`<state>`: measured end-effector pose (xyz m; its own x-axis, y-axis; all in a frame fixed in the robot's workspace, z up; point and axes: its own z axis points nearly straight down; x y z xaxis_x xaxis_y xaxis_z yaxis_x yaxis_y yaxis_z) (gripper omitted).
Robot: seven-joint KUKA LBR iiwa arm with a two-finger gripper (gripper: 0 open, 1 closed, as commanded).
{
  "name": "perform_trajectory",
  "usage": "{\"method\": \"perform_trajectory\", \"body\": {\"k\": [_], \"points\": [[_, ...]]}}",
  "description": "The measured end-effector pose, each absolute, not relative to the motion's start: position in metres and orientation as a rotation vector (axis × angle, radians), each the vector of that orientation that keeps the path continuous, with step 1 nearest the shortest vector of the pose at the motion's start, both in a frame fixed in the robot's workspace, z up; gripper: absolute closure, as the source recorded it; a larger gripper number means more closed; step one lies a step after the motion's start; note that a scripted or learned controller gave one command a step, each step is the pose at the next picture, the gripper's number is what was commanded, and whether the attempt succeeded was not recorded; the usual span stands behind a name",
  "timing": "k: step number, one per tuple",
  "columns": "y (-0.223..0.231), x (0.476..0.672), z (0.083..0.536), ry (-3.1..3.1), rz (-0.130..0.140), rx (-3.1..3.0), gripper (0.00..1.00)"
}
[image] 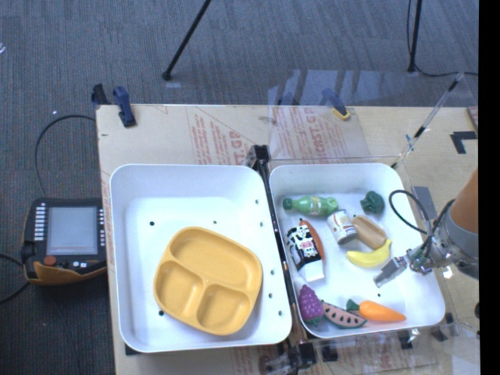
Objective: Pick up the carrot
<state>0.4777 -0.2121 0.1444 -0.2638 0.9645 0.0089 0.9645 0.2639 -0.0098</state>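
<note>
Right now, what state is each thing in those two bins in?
carrot: lying flat, right bin's near edge, not held
green bottle: on its side
banana: lying, curved
can: tipped over
milk carton: lying down
yellow tray: flat in left bin
gripper: above right bin, beside banana

Lab: teach pendant (66, 237), tripod legs (191, 30)

— Could any writing be read on the bench?

— Only red printing on the brown cardboard sheet (234, 135) that lay under the two white bins. It stood upside down and mirrored to the camera, and no word could be made out for certain.

— And the small things in the right bin?

— The black-and-white carton (302, 244) and the small tin can (341, 226) bore labels, but those were too small to read.
</note>
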Motion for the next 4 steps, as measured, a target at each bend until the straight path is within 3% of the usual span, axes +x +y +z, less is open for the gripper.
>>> {"method": "perform_trajectory", "body": {"k": [1,2,3,4], "points": [[-0.166,0.475,0.119,-2.38,0.002,-2.037,0.0],[-0.184,0.475,0.085,-2.587,0.001,-1.767,0.0],[-0.184,0.475,0.093,-2.579,-0.001,-1.773,1.0],[-0.189,0.476,0.139,-2.251,0.001,-2.186,1.0]]}}
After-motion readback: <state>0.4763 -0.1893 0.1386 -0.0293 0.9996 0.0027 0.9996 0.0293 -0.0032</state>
